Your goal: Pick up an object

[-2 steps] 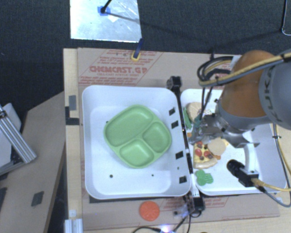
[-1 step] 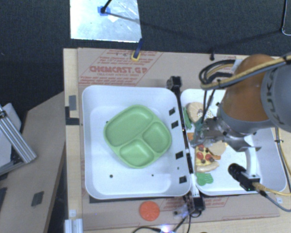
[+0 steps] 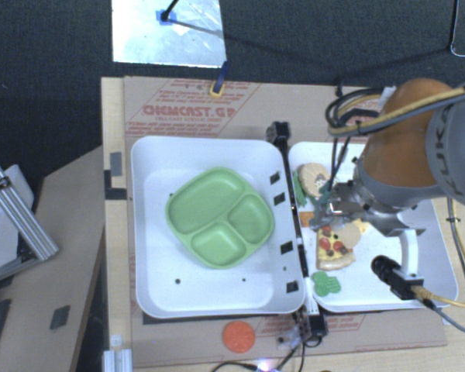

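a: what sort of place was it?
b: a robotics lab. two white bins (image 3: 151, 231) sat on a cardboard-covered surface (image 3: 194, 103), cables (image 3: 356, 115) looped off the arm (image 3: 418, 146), and aluminium framing (image 3: 12, 208) stood over dark carpet (image 3: 46, 68).
a: not a home?
b: no, it was a test rig.

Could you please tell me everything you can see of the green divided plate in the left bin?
The green divided plate is a pale green tray of what looks like plastic, with rounded corners and three compartments: one large and two smaller. It lies flat, right side up and turned at an angle, near the middle of the left bin. Its compartments hold nothing. It rests on the bin floor, apart from the walls, and nothing else touches it.
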Controlling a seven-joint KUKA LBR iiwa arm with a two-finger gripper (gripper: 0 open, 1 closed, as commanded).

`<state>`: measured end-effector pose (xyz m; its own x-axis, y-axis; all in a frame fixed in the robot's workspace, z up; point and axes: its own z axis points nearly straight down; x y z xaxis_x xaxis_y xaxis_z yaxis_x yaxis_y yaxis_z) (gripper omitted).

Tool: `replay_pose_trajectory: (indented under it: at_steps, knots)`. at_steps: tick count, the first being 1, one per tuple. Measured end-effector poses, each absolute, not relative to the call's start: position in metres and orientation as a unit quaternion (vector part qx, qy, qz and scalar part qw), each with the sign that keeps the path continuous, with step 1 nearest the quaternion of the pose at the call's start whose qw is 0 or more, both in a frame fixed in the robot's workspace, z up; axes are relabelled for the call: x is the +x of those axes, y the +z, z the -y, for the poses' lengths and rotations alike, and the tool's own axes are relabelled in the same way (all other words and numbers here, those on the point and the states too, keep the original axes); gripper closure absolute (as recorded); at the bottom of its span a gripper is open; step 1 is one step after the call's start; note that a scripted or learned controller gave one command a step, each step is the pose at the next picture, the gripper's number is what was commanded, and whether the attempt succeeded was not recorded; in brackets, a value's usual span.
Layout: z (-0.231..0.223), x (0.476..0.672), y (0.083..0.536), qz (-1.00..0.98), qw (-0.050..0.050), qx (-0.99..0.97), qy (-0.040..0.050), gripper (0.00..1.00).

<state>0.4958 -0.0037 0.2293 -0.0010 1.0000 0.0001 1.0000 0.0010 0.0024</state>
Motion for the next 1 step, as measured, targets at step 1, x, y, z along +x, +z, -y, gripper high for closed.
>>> replay_pose_trajectory:
  at_steps: [1]
  knots:
    - [-0.0144, 0.4935, 0.2228, -0.709, 0.0, 0.705, 0.0006, 1.0]
